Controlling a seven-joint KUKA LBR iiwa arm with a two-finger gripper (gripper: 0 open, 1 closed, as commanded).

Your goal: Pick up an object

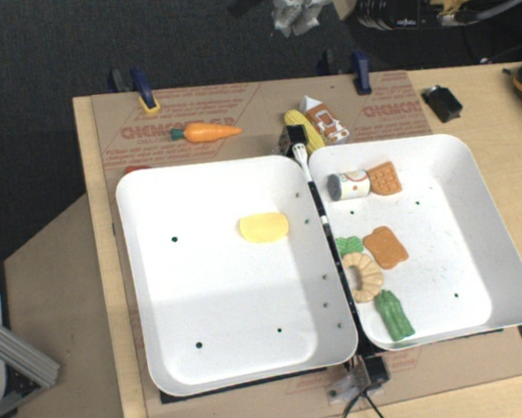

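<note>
A flat yellow disc lies alone in the left bin. The right bin holds a white cylinder, an orange waffle square, a green leafy piece, a brown bread-like slab, a beige ribbed ring and a green pickle, all toward its left side. My gripper is the grey metal shape at the frame's top edge. It is far behind the bins and well clear of every object.
Behind the bins on the cardboard lie a toy carrot, a yellow corn cob, a small brown carton and a black-handled tool. Blue clamps hold the board's far edge.
</note>
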